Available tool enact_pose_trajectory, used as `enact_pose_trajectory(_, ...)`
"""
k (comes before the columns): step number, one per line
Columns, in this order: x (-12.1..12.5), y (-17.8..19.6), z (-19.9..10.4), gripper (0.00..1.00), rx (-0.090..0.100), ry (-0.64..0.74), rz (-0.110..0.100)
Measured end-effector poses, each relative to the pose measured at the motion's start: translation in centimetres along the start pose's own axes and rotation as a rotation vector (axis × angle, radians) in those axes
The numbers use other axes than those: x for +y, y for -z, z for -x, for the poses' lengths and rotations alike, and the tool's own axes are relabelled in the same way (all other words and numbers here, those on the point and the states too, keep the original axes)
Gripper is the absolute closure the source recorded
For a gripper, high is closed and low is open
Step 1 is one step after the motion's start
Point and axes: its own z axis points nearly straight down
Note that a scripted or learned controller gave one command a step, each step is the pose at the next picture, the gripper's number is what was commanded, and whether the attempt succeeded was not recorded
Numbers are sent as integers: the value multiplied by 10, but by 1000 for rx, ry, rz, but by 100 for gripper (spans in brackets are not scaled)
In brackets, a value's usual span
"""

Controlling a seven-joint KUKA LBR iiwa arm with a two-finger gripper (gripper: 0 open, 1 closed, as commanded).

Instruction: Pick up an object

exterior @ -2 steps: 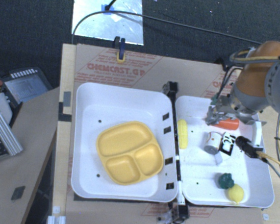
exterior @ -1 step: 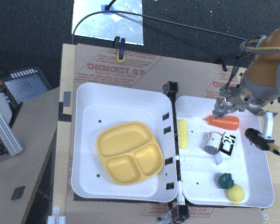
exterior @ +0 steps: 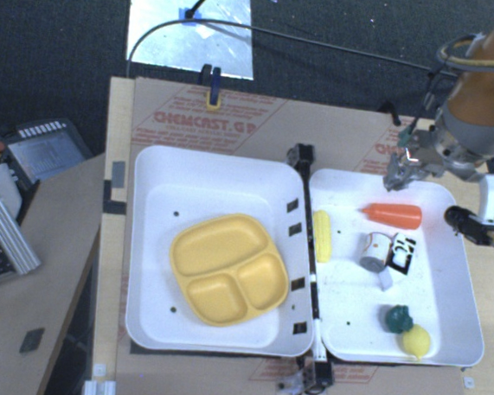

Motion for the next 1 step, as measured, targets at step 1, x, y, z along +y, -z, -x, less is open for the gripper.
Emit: enact_pose_trajectory(1, 2, 43, 0, 100, 0, 0, -1)
